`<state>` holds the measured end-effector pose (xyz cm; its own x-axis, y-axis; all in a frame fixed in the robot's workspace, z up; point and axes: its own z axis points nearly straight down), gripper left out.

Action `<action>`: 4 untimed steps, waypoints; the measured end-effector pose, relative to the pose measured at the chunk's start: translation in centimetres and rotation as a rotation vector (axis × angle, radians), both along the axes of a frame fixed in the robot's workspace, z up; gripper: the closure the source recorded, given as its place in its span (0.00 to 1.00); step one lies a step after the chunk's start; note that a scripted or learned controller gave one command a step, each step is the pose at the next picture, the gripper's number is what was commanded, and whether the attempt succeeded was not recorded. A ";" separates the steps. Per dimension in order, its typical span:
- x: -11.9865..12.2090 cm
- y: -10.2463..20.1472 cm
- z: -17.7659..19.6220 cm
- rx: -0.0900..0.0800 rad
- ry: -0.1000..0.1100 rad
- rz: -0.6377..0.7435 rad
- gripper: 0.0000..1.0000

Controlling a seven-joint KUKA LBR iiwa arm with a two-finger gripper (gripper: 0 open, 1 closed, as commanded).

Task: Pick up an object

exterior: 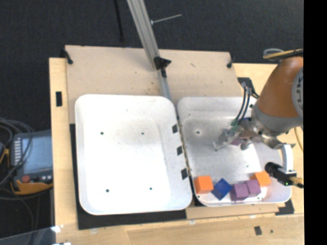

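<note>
Five blocks lie along the near edge of the right bin [204, 111]: an orange block [204, 184] at the left, a blue block [222, 189] just beside it, two purple blocks [239, 191] [253, 187] touching each other, and a second orange block [262, 178] at the right end of the row. All sit on the bin floor, apart from the gripper [225, 141], which hangs over the middle of the same bin, well clear of the row and farther from the camera's near side. A small purple shape shows at the gripper, but it is too blurred to tell whether it is an object or part of the tool. Whether the fingers are spread or closed cannot be told from this angle; nothing can be seen gripped between them. The arm [281, 96] comes in from the right, its orange band above the grey wrist, with cables running down its side. The left bin [87, 137] sits beside the right one, their inner rims touching. Both bins rest on the tabletop [59, 80], with a brown board [194, 60] behind them. A metal rail [143, 24] slants from the top of the view down to the gap between the bins. A handheld controller [28, 157] with cables lies off the tabletop at far left.
</note>
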<state>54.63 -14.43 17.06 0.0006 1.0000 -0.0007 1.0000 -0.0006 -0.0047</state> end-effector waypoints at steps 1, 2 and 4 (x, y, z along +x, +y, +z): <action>0.2 -0.9 -5.8 0.000 0.000 -0.001 0.00; 0.3 -1.1 -7.3 -0.002 -0.006 -0.002 0.00; 0.1 -1.1 0.2 -0.001 -0.012 0.001 1.00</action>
